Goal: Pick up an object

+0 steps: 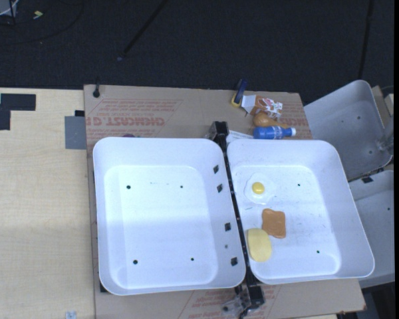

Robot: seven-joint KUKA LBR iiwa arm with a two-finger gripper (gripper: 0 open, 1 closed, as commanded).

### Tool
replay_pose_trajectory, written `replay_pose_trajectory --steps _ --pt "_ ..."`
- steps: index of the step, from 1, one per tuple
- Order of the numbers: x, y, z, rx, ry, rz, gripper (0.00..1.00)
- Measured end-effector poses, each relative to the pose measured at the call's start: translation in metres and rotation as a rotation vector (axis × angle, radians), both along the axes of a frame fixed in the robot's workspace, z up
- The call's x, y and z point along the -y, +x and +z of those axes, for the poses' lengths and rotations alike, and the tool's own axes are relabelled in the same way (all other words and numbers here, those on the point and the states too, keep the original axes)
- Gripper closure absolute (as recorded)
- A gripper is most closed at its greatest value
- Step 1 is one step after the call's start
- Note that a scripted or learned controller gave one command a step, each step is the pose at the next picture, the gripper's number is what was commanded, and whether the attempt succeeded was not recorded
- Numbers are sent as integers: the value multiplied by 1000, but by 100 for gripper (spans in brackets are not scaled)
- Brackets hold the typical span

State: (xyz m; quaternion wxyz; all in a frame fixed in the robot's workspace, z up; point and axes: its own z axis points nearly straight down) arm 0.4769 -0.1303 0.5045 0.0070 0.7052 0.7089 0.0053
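three candidates lying in the right bin [319,198], all in its left half close to the wall shared with the left bin [159,205]: a fried-egg toy [258,189] toward the back, a brown toast-like slab [274,222] just in front of it, and a pale yellow lump [259,244] nearest the front, touching or almost touching the slab's corner. more odds and ends behind the bins on the tabletop [40,198], among them a blue bottle [274,133] on its side, but outside the bins and better ignored.

cannot tell whether the end effector is wide or narrow at this moment; judging by that, still at the approach stage with nothing lifted.

to do the pick well: favour the yellow lump, probably the thickest and so the easiest to close on. come straight down over its middle, opened wide beforehand. turn the wrist so that closing runs parallel to the bin wall, not toward it, to avoid clipping the rim. keep clear of the slab, or risk dragging both. avoid the egg, likely too flat to grip. close fully before lifting, then rise slowly.
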Motion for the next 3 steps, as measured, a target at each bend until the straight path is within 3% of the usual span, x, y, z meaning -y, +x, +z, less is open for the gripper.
replay_pose_trajectory --steps 1,2,3 --pt "29 105 33 -15 0 -3 100" --pt "-45 156 -78 -30 7 2 100" --pt "-116 128 -90 -23 5 2 100"
